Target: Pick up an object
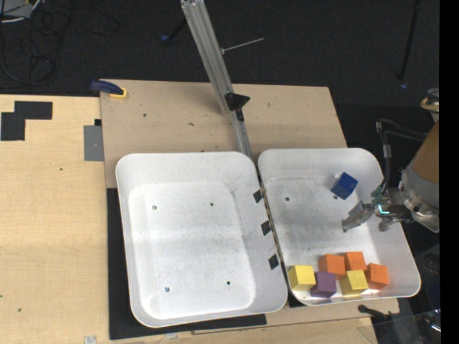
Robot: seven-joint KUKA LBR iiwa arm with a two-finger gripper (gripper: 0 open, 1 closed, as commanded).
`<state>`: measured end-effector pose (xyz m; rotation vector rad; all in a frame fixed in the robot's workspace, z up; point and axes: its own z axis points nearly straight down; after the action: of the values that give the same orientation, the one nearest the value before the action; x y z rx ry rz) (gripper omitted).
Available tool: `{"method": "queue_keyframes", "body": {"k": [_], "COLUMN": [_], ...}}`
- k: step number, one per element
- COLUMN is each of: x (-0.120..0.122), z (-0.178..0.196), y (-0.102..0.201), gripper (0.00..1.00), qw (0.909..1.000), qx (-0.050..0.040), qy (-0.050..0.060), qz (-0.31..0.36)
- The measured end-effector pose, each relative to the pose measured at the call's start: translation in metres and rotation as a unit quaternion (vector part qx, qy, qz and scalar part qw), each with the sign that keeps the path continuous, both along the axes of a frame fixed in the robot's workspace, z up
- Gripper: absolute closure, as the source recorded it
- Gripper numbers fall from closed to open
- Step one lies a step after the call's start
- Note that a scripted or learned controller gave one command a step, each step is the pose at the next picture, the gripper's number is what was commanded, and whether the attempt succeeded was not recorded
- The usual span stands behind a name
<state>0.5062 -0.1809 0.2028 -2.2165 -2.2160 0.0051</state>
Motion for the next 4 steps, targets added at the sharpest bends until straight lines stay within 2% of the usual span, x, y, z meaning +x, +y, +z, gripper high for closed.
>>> {"method": "queue_keyframes", "body": {"k": [1,2,3,4], "x": [0.001,0.003,0.003,0.003], "z": [0.002,-0.062,-0.112,-0.101], "y": [-0.001,-0.003,-0.002,-0.003], "gripper": [0.00,0.00,0.00,1.00], "qw": [1.0000,1.0000,1.0000,1.0000], "qx": [-0.0007,0.0002,-0.0007,0.0001], "qy": [-0.002,0.001,-0.003,-0.003], "qz": [-0.001,0.000,-0.001,-0.006]}}
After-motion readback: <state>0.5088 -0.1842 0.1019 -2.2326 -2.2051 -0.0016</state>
